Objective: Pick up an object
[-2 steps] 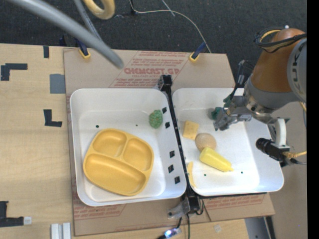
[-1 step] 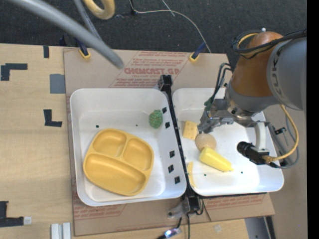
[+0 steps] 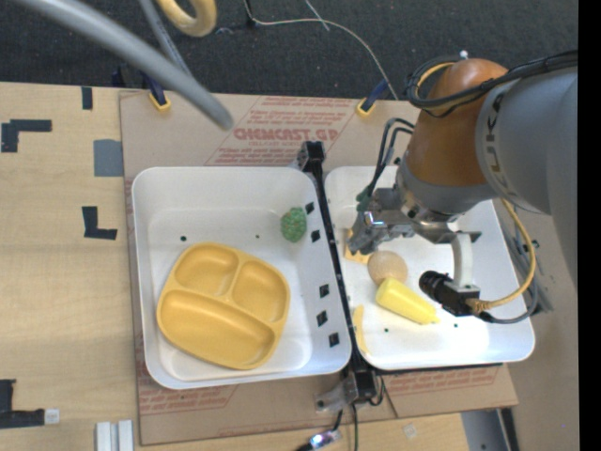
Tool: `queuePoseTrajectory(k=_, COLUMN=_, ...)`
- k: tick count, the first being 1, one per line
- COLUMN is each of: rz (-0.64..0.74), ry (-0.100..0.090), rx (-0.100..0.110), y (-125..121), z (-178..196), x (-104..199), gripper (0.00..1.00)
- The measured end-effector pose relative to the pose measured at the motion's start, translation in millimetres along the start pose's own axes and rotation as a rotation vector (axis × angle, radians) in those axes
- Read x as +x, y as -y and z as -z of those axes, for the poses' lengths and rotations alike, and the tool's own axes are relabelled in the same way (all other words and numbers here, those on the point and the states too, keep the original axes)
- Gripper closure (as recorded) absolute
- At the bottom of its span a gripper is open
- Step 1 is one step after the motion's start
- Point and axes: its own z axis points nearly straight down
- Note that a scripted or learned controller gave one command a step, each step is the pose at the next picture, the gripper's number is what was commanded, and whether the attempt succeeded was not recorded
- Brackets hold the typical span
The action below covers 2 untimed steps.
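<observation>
Right of centre, over the right bin (image 3: 507,346), the arm's wrist hangs with the jaws (image 3: 368,238) low near that bin's left wall, close to the divider between the two bins. Two candidates for the pick lie just below and a little right of the jaws in the frame: a round tan ball (image 3: 387,269), and beneath it a yellow wedge (image 3: 406,303). The ball sits nearest, just beside the metal parts at the wrist's tip; whether it touches them I cannot tell. The wedge touches or nearly touches the ball and has its long axis running from upper left to lower right, narrow end toward the bin's middle. Clutter of cables and brackets hides the tip, so I cannot tell if the jaws are spread or pressed together, and nothing can be seen pinched between them. In the left bin (image 3: 150,195) lie a yellow tray (image 3: 223,304) at lower left and a small green lump (image 3: 295,224) by the divider, both farther off. My judgement: the ball is the likely target, needing a short shift down-frame.
</observation>
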Motion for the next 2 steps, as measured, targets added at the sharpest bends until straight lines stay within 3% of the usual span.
queuePoseTrajectory(k=1, rz=0.001, ry=0.001, rx=0.001, y=8, z=-8, x=60, gripper=1.0)
queuePoseTrajectory(k=2, rz=0.002, ry=0.0, rx=-0.002, y=13, z=9, x=116, gripper=1.0)
